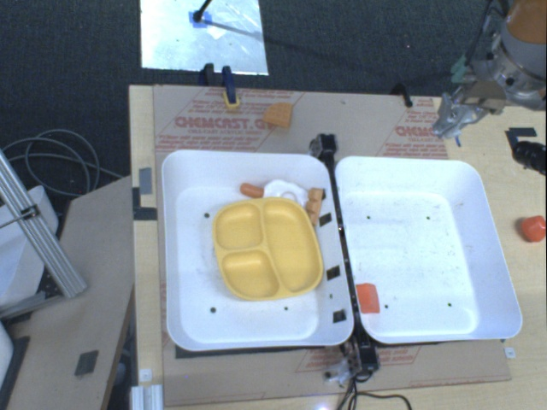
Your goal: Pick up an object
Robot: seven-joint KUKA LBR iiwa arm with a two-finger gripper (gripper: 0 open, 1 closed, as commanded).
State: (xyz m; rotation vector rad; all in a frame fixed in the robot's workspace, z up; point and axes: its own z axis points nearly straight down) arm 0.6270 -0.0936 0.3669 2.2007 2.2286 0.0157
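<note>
The gripper [450,126] is seen at the upper right, hanging over the bench beyond the far edge of the right bin [479,186]. Whether it is open or closed cannot be told at this size; nothing is seen held in it. It is carried by the grey arm [513,54], which enters from the right.

Nearest to it, inside the right bin, an orange block [367,297] lies at the near left corner, close to the divider between the bins. In the left bin [184,229] a yellow tray [267,250] with three compartments rests near the middle. Just behind it lie a small orange sausage [252,190], a white piece [286,190] and a tan piece [314,203], the last close to the tray's far right corner. Outside the bins, a tan block [278,114] sits on the bench behind the left bin and a red block [532,228] lies right of the right bin.

The step in hand is judged to be the approach: no object has yet been reached. A target must next be chosen; the orange block, standing free of neighbours, appears simplest. The gripper would have to be brought across the right bin, lowered over the block and closed around it.
</note>
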